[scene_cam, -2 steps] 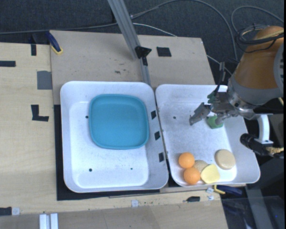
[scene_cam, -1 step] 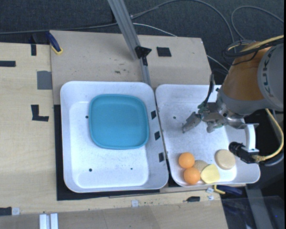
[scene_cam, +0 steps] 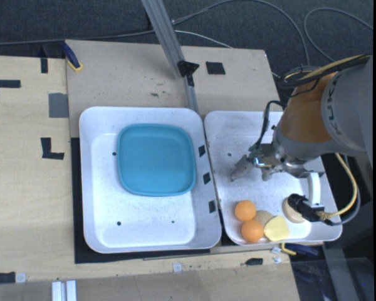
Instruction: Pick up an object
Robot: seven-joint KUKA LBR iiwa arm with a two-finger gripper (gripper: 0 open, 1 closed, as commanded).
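In the right bin (scene_cam: 229, 130), near its front edge, lie two orange balls (scene_cam: 244, 211) (scene_cam: 252, 231), a pale yellow piece (scene_cam: 276, 228) and a tan round piece (scene_cam: 292, 213) partly under a black part of the arm. My gripper (scene_cam: 253, 168) hangs over the middle of that bin, above and behind the balls, with its two fingers spread apart and nothing between them. It is apart from all the objects.
The left bin (scene_cam: 94, 168) holds a teal square plate (scene_cam: 155, 158). A metal pole (scene_cam: 169, 36) slants from the top down to between the bins. Cables trail at the right beside the arm (scene_cam: 313, 121).
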